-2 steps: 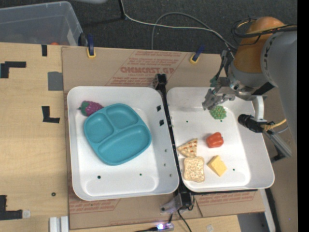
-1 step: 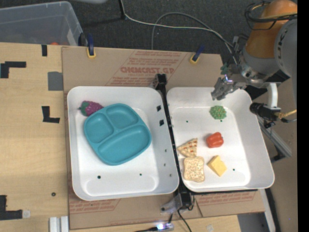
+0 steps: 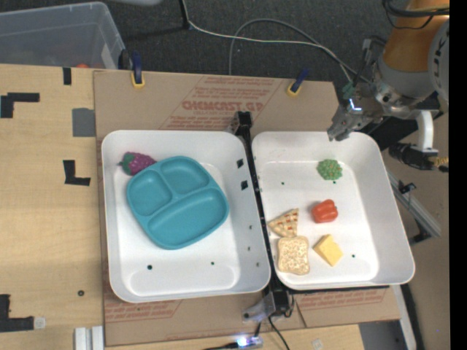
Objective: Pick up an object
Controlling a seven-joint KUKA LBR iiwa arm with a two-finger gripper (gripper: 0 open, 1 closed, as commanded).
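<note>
White bins (image 3: 117, 217) – two, five food pieces right, gripper (image 3: 340, 131) – grip state unclear

Two bins are sitting side by side on the bench, their inner walls touching. A divided plate (image 3: 177, 201) is lying in the left bin (image 3: 117, 268), with a bunch of grapes (image 3: 136, 162) resting against its rim at ten o'clock. In the right bin (image 3: 390, 257), a broccoli floret (image 3: 330, 169) is lying toward twelve o'clock, a pepper (image 3: 325, 211) is sitting near the middle, a pizza slice (image 3: 284, 223) is lying at nine o'clock of the pepper, a slice of bread (image 3: 293, 254) is lying just below the pizza slice, touching it, and a wedge of cheese (image 3: 329, 251) is lying at three o'clock of the bread. The gripper (image 3: 339, 130) is hanging over the right bin's far rim, at twelve o'clock of the floret.
</note>
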